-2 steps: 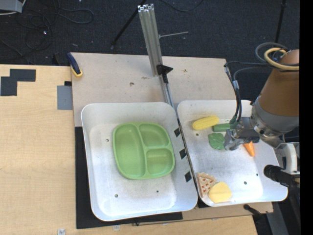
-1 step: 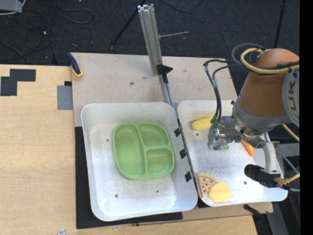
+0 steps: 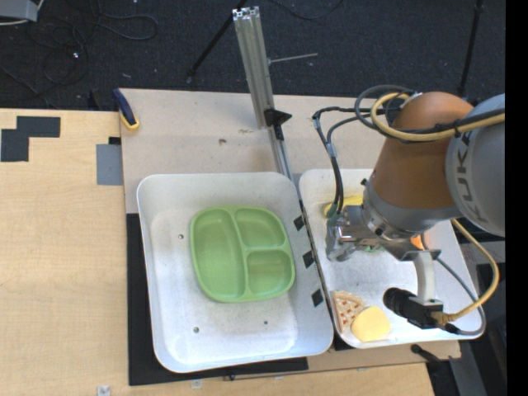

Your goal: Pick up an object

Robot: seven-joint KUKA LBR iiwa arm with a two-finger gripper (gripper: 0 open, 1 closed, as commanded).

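Two bins sit side by side on my feed: the left bin [image 3: 165,337] carries a green divided plate [image 3: 242,252], and the right bin [image 3: 313,188] is where I have the arm working. My gripper [image 3: 341,244] hangs low over the right bin's left half, near the divider, and I cannot tell from this slant how it is set or whether it has anything. Nothing I can make out sits in it. The nearest candidates lie toward five o'clock from it: a waffle-patterned piece [image 3: 346,308] and, touching its right side, a yellow rounded object [image 3: 370,324], both at the bin's near edge. A yellow object [image 3: 352,200] peeks out at about one o'clock, partly behind the wrist. I judge the five-o'clock pair the easier reach; the yellow one has no clear long axis.
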